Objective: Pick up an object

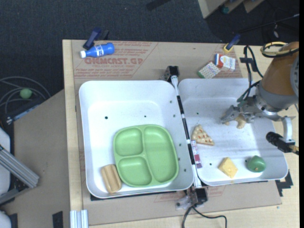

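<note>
End effector (236,119) low in right white bin (213,91), fingers' state unclear; small tan lumpy object (242,123) just beside it, pale, rounded.

Glossy white plastic bins (95,141)

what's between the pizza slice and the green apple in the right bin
In the camera view, a yellow cheese wedge lies between the pizza slice and the green apple, on the floor of the right bin, apart from both.
</note>
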`<state>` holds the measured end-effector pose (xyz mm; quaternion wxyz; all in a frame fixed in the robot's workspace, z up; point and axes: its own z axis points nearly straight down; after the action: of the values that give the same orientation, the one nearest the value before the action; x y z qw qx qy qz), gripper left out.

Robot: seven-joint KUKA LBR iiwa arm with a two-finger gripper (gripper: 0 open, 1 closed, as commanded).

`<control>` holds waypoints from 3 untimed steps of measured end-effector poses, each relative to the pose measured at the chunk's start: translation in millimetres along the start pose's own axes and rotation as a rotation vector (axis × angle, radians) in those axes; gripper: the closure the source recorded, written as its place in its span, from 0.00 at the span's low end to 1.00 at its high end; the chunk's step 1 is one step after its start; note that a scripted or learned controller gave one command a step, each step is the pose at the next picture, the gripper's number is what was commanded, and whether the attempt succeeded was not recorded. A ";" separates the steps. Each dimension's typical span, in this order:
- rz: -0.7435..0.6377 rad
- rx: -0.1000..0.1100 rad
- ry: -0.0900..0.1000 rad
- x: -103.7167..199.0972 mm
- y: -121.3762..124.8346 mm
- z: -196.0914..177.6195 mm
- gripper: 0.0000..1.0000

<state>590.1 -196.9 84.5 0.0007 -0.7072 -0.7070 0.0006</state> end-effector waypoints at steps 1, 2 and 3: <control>0.000 0.000 0.000 -6.2 -54.4 0.2 0.00; -0.002 0.001 0.005 -19.3 -90.5 0.4 0.00; -0.004 0.000 0.008 -22.7 -109.9 0.1 0.00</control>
<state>480.2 -219.6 84.6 0.0037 -0.7057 -0.7085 -0.0024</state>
